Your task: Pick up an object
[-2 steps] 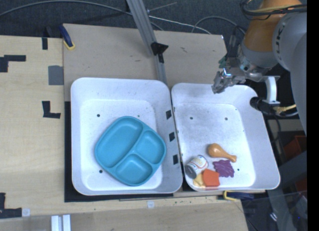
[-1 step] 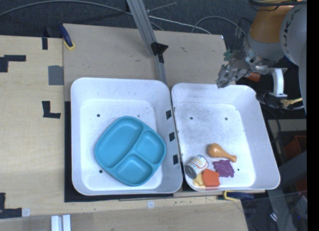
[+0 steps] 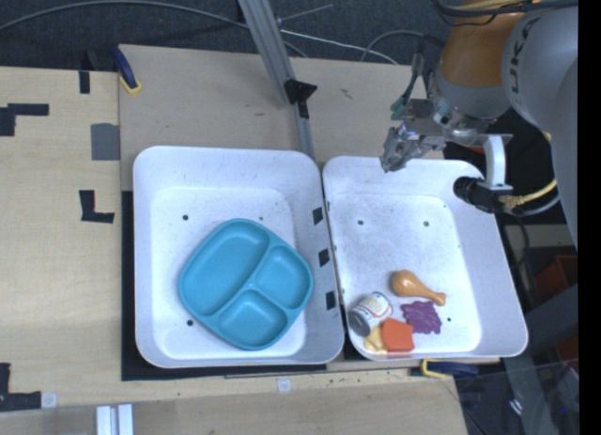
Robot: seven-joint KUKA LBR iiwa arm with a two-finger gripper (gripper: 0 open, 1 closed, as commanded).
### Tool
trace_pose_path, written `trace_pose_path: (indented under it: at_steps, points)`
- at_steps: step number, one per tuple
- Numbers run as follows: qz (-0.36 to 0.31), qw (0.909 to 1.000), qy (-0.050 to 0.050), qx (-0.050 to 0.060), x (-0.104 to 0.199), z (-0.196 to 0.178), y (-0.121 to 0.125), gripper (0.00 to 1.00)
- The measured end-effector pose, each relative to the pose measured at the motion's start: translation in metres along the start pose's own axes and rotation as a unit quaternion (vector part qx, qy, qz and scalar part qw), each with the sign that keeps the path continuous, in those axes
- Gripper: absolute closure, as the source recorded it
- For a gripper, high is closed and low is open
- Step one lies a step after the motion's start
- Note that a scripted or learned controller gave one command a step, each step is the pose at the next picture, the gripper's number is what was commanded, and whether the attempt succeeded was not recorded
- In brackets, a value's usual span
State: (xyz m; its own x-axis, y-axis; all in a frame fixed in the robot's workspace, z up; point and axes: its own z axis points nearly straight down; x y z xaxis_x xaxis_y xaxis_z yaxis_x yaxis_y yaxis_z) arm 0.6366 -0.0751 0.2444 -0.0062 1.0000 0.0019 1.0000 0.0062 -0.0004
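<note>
My gripper (image 3: 394,158) hangs over the far rim of the right bin (image 3: 488,264), well above the objects. Nothing shows between its fingers. In the near part of that bin lie a tan drumstick-shaped toy (image 3: 416,286), a purple toy (image 3: 423,316), an orange-red block (image 3: 398,336) and a small white can-like object (image 3: 370,310). They cluster at the bin's front, far from the gripper.
The left bin (image 3: 155,236) holds a blue divided plate (image 3: 246,282). A grey metal pole (image 3: 272,43) slants down to the gap between the bins. Cables run across the dark floor at the back. The wooden bench (image 3: 56,264) extends to the left.
</note>
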Motion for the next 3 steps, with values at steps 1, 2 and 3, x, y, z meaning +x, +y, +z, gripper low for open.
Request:
trace_pose_path:
  at_steps: [1,2,3]
  points:
    - [0.000,1.0000,0.000,0.001,0.050,0.004,-0.027,1.00]
    - [-0.001,1.0000,0.000,0.001,0.107,-0.001,-0.043,1.00]
    - [0.000,1.0000,-0.001,0.002,0.154,0.014,-0.065,1.00]
